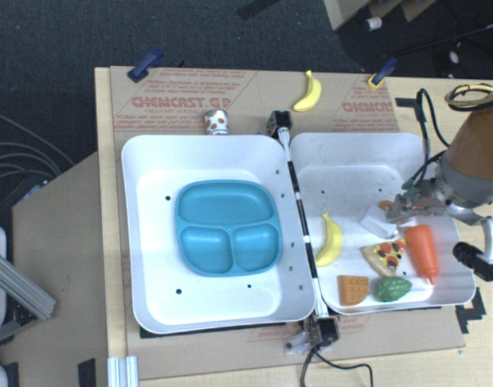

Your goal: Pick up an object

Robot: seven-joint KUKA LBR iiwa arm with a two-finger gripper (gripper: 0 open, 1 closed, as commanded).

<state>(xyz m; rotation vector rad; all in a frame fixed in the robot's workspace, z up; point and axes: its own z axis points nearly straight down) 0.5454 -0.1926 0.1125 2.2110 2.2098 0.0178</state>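
Observation:
The right bin [351, 156] holds a yellow banana [329, 240], a pizza slice [385, 256], an orange carrot [423, 251], a tan waffle square [353, 289] and a green leafy toy [391, 289]. My gripper [398, 208] reaches in from the right and hangs low over that bin's right side, just above the pizza slice and the top of the carrot. A small orange bit [386, 206] shows at its left tip; I cannot make out what it is. The wrist hides whatever lies under it.
The left bin [146, 176] carries a blue divided plate [228, 226]. On the bench behind the bins lie a second banana [308, 93], a small spotted toy [217, 121] and two blue clips [144, 65]. Cables [428, 123] run along the right edge.

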